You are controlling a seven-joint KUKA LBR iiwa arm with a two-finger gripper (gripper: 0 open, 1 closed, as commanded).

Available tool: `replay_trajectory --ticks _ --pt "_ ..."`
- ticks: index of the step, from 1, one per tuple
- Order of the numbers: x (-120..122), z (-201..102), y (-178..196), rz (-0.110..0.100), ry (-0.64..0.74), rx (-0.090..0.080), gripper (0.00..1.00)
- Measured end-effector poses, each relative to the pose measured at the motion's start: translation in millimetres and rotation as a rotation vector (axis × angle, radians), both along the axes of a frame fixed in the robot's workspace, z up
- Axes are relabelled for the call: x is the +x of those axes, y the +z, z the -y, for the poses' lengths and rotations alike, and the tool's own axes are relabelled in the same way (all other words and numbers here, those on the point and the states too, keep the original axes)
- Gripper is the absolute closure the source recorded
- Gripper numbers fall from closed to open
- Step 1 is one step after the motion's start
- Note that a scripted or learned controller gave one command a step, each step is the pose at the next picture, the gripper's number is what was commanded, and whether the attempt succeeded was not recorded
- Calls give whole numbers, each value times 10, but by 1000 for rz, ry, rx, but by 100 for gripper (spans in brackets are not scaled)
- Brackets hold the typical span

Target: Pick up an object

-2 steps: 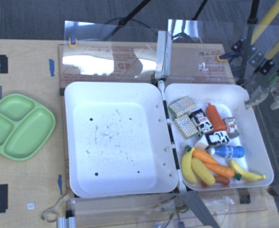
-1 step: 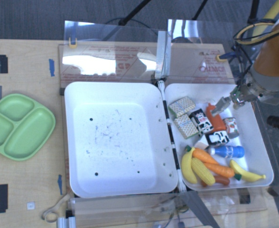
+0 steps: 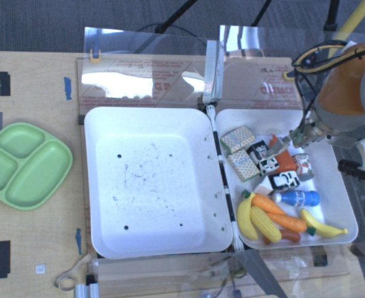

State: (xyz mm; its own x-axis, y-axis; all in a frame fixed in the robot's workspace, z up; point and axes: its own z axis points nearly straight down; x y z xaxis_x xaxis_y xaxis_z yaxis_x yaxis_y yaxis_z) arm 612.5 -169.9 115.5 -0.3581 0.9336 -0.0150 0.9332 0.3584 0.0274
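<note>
Here a wooden bench (image 3: 33,73) bears two white bins (image 3: 108,129) — gripper (image 3: 280,143) state unclear.

Arm (image 3: 350,101) showing grey casing with orange band; black and yellow cables looping at its 11 o'clock; black-and-white gripper (image 3: 275,160) at its 8 o'clock.

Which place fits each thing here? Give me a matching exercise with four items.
Things:
1. green divided plate
2. blue bottle
3. corn cob
4. left bin

Places:
A. on the bench, left of both bins
B. right bin, near its front edge
C. between the plate and the right bin
D. right bin, right of the carrot

Pairs: 1-A, 2-D, 3-B, 4-C
</note>
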Motion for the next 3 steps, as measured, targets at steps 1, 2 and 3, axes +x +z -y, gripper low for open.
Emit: replay_trajectory --ticks 1,2,3 --pt "19 -2 120 6 0 0 100" --pt "17 0 118 6 0 0 0" --pt "-91 -602 345 -27 152 1 0"
